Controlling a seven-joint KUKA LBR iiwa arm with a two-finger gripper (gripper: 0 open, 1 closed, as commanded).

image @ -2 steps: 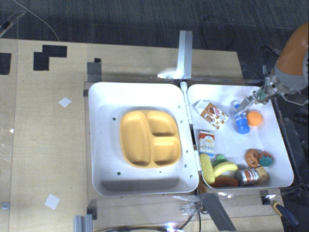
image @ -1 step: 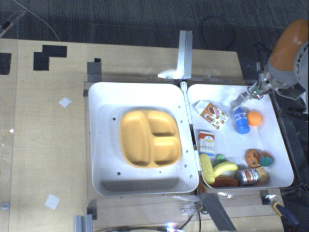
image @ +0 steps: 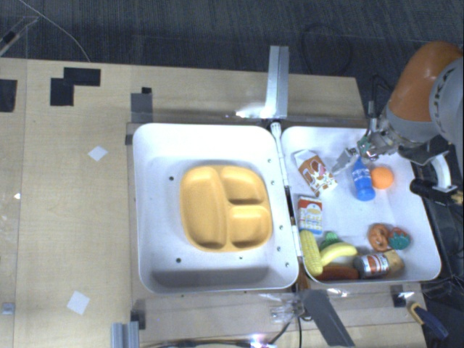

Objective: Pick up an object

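My gripper (image: 353, 158) hangs over the back of the right bin (image: 428, 227), open, with nothing seen between its fingers. One finger (image: 341, 163) points toward a red and white snack packet (image: 317, 172). The other sits just above the top of a blue bottle (image: 362, 181). An orange ball (image: 382, 177) lies right of the bottle. Nearer the front lie a small red and white carton (image: 309, 212), a corn cob (image: 310, 251), a banana (image: 338, 252), a tin can (image: 373, 264) and a brown pretzel-like piece (image: 378, 235).
The left bin (image: 156, 194) holds a yellow divided tray (image: 225, 206). A metal post (image: 278, 82) stands behind the wall between the two bins. The arm's orange band (image: 420, 85) looms over the right bin's back right corner.
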